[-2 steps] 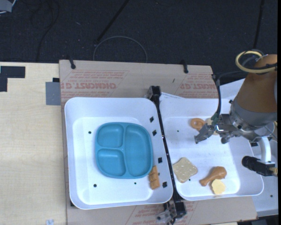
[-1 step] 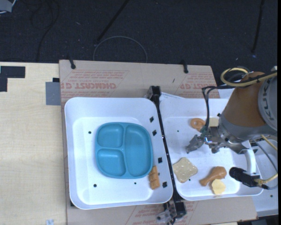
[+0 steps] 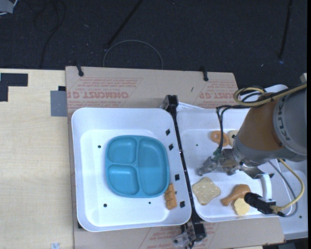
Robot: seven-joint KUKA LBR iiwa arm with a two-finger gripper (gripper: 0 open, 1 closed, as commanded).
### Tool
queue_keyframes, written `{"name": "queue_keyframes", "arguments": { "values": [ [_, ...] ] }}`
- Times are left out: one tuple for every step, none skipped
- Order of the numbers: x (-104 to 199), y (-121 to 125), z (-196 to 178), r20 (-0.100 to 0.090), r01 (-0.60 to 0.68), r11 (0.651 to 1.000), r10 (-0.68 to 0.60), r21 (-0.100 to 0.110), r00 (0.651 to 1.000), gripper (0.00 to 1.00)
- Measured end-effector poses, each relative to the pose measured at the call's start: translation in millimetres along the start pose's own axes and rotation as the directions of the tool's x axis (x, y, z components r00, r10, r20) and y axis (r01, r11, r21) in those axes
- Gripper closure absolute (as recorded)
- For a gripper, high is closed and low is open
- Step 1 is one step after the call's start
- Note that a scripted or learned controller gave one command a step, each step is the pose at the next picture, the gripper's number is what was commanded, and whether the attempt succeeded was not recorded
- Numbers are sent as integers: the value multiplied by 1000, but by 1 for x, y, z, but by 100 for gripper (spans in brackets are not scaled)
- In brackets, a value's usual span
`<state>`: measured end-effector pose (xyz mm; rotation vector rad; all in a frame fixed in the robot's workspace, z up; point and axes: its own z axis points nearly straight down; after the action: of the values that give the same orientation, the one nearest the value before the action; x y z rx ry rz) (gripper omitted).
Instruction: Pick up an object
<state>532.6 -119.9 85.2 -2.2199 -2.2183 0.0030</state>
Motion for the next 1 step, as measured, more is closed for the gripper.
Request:
{"name": "queue_keyframes", "arguments": {
  "values": [
    [-2,0,-13,0,-6,1000,6,-1,1000,100]
  ]
}}
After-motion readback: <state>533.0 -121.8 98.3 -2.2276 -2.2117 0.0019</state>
